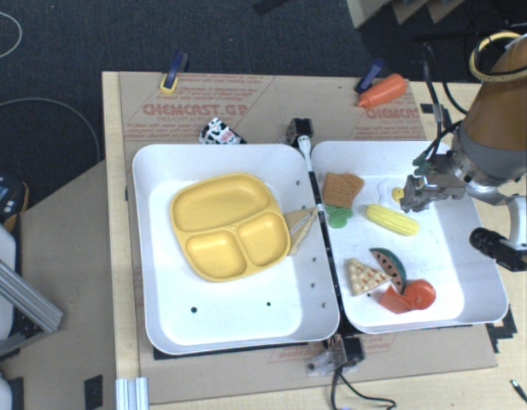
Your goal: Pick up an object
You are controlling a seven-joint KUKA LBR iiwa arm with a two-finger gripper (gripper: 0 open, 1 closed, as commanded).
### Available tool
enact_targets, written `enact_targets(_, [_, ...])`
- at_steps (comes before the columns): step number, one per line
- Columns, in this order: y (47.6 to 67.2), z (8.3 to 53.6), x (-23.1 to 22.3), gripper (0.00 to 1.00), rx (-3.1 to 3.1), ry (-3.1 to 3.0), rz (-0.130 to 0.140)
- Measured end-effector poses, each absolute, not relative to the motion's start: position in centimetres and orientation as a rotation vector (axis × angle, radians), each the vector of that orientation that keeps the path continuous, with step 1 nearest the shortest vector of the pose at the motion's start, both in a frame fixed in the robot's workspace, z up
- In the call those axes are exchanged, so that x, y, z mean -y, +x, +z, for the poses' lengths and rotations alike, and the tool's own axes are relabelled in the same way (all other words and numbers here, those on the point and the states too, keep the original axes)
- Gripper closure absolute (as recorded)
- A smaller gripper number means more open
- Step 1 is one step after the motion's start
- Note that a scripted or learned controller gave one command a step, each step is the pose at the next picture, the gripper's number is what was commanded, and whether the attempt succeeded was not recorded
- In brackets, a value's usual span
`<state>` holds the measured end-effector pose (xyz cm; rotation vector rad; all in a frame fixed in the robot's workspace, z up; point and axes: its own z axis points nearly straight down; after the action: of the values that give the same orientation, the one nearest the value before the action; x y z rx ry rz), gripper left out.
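Grey arm [494, 135] at the right edge of the frame, rising closest to the lens. Below it, table [118, 229], then left bin [152, 254] with yellow divided plate [229, 226], and right bin [481, 301] with the small toys. Gripper [408, 196] low over the upper middle of the right bin; open or closed, cannot tell from this angle.

Likeliest target: corn cob [393, 220], lying just below and left of the gripper, apart from its neighbours. Other candidates: brown cracker [342, 188] and green piece [337, 216] near the divider, watermelon slice [389, 267], pizza wedge [363, 278] and red piece [414, 295] bunched lower down.

Better to centre over the cob, turn the wrist to span its short width, descend nearly to the bin floor, and close only then. Risk of the round cob rolling aside if approached off-centre.
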<state>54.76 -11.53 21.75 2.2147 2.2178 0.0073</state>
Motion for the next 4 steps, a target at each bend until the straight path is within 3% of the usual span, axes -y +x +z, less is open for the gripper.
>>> enact_targets(1, [54.8,22.5,11.5,1.0,-2.22,2.217,0.003])
enact_targets(4, [53.9,21.6,-3.6,1.0,-2.231,2.218,-0.002])
